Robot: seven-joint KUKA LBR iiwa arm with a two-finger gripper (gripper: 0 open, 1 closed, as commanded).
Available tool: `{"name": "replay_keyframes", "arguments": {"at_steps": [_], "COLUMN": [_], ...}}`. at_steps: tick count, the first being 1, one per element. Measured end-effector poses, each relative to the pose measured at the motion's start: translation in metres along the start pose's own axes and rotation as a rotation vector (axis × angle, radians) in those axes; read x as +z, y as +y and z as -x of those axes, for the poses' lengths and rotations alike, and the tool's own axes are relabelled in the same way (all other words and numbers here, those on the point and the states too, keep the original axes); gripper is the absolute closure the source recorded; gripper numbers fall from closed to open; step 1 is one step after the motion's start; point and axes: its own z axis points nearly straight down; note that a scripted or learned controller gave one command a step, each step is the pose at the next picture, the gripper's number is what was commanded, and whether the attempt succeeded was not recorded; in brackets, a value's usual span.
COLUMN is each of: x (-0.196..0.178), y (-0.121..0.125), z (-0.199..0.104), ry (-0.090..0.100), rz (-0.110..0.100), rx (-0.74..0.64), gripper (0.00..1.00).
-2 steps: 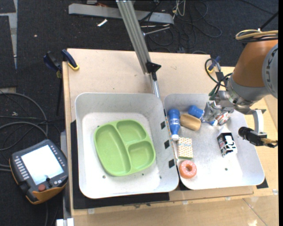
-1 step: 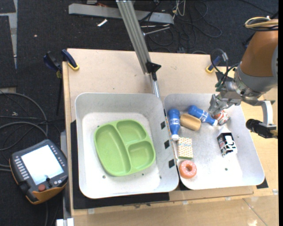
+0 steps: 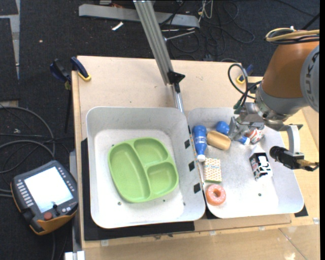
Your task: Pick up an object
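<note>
A wooden bench (image 3: 127, 81) holds two white bins: the left bin (image 3: 96, 127) contains a green divided plate (image 3: 143, 169). The right bin (image 3: 284, 195) holds a blue bottle (image 3: 199, 139), a tan block (image 3: 219, 140), a patterned box (image 3: 213, 170), a pink doughnut (image 3: 217, 194) and a black-and-white carton (image 3: 260, 166). The arm's gripper (image 3: 245, 129) hangs low over the right bin's far end, beside the tan block; I cannot tell its state.

A pale wooden bench (image 3: 127, 84) stands on dark carpet (image 3: 35, 45). Cables (image 3: 213, 30) trail at twelve to one o'clock beside a grey metal frame (image 3: 137, 12). A teach pendant (image 3: 43, 195) lies at eight o'clock.
</note>
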Motion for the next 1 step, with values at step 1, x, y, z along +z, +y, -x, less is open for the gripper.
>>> {"name": "replay_keyframes", "arguments": {"at_steps": [1], "x": [0.0096], "y": [-0.0103], "z": [-0.0494], "ry": [0.0], "rz": [0.0], "rx": [-0.002], "gripper": [1.0]}}
